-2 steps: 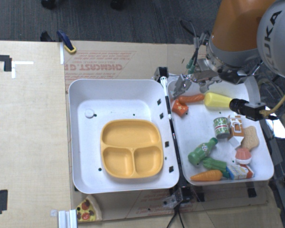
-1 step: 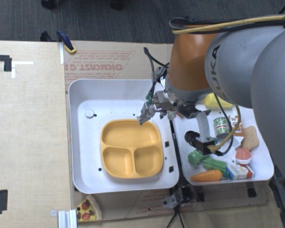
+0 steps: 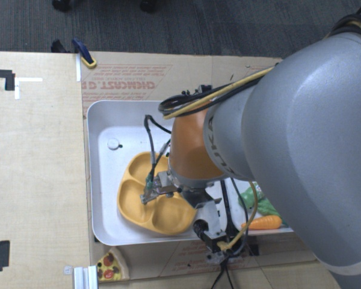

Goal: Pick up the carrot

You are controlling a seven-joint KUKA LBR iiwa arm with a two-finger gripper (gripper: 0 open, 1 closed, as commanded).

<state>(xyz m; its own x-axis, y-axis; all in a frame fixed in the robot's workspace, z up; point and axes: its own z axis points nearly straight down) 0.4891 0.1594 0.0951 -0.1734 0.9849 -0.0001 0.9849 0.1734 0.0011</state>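
The orange carrot (image 3: 265,223) lies near the front edge of the right bin, beside a green leafy item (image 3: 266,207); the arm hides part of both. My gripper (image 3: 151,192) hangs low over the yellow divided plate (image 3: 135,212) in the left bin (image 3: 102,173), well to the left of the carrot. I see nothing held in it. The grey arm with its orange band (image 3: 189,149) covers most of the right bin.
A small white round object (image 3: 113,144) sits at the back left of the left bin. Black cables (image 3: 149,128) loop around the wrist. Cardboard (image 3: 126,80) lies behind the bins, and a pizza-slice toy (image 3: 110,267) rests in front of them.
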